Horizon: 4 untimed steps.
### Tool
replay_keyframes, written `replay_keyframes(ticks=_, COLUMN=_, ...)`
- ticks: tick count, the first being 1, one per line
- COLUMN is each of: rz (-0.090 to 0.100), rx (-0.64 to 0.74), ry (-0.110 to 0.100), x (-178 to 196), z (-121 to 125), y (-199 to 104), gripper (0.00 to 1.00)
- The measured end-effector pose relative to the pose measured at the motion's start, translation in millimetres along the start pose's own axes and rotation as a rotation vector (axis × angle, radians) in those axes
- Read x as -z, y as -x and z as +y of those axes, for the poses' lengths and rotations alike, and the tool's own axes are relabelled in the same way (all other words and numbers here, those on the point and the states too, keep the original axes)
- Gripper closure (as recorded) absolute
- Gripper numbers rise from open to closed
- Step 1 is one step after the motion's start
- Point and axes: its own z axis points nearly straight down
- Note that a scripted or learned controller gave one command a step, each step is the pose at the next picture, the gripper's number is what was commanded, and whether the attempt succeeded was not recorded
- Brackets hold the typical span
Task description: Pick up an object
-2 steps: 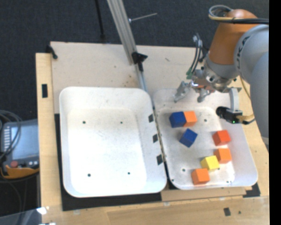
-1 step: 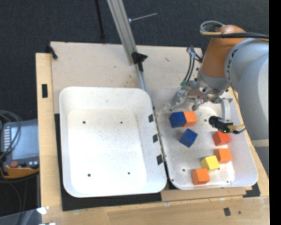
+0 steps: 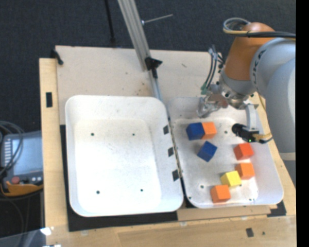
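Fingertips of the pincer are too small and blurred against the white bin floor to read, so whether they are spread or pressed together cannot be told; nothing shows between them. Bulk of the grey arm is cut off on the side away from the bins, and its orange band hides the wrist joint above the pincer. Pincer sits over the far corner of the right bin, low, but contact with the floor cannot be judged. Just in front of it lie a blue cube and an orange cube, touching each other. A second blue cube rests a little nearer the camera, apart from that pair. Well beyond, toward the near edge, a red-orange cube, another orange cube, a yellow cube and one more orange cube are scattered; the yellow one touches its orange neighbour. A black fitting lies beside the pincer, under the arm. Left bin sits across the divider. A slanted metal rail crosses the bench behind both bins.
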Motion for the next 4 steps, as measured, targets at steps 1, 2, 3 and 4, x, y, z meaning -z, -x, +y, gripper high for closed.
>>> replay_keyframes(ticks=1, rz=0.001, rx=-0.002, ry=0.001, x=45, z=-1, y=3, gripper=1.0)
replay_keyframes(ticks=2, rz=0.001, rx=0.001, ry=0.002, x=100, z=0, y=5, gripper=1.0)
replay_keyframes(ticks=3, rz=0.002, rx=0.006, ry=-0.006, x=92, z=-20, y=-39, gripper=1.0)
replay_keyframes(ticks=4, rz=0.004, rx=0.009, ry=-0.005, x=104, z=-40, y=-92, gripper=1.0)
